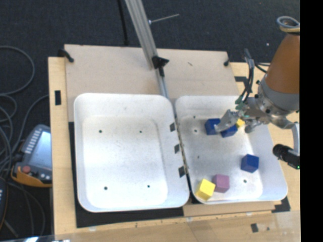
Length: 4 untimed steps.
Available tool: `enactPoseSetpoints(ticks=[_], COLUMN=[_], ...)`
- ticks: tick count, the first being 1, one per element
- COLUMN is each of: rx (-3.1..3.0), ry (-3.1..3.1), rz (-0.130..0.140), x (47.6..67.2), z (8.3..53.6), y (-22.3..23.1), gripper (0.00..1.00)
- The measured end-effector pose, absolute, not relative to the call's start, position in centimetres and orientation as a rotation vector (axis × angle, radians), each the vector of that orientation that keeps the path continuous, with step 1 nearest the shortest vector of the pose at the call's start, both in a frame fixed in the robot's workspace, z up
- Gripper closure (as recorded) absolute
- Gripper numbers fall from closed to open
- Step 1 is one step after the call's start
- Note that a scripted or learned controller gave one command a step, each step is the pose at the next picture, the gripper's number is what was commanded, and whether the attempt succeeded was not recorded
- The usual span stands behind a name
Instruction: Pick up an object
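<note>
Two white bins sit side by side on the bench, the left bin and the right bin, their inner rims touching. The arm reaches in from the right over the right bin, and its gripper hangs low over that bin's upper middle. A blue block lies just to the gripper's left, touching or nearly touching the grey finger, and a second bit of blue shows right under the gripper; I cannot tell whether this is part of the same block or another piece. A small yellow patch peeks out just right of the gripper, mostly hidden. Whether the gripper is spread or pressed together I cannot tell, nor whether it pinches anything. The blue block near the gripper looks roughly cubic, so no long axis can be made out; its edges sit a little skewed to the bin walls. Well apart from the gripper, toward the bin's near side, lie three more blocks: a blue cube at the right, a purple cube lower down, and a yellow cube touching the purple one on its left, near the bin's front left corner
</note>
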<state>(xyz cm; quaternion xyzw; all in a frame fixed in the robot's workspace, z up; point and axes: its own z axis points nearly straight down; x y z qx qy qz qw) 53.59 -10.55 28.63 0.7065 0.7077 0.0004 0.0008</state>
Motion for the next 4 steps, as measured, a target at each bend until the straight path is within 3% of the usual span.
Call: enactPoseSetpoints(ticks=[1, 2, 3, 4], rx=[2.226, 2.211, 2.206, 2.202], ry=[2.218, 2.21, 2.206, 2.205], rz=[-0.008, 0.01, 0.018, 0.021], x=[57.2, 62.7, 65.6, 66.4], z=[17.4, 12.7, 12.0, 11.8], y=[-17.4, -17.4, -15.8, -15.3], gripper=[0.0, 0.0, 0.0, 0.0])
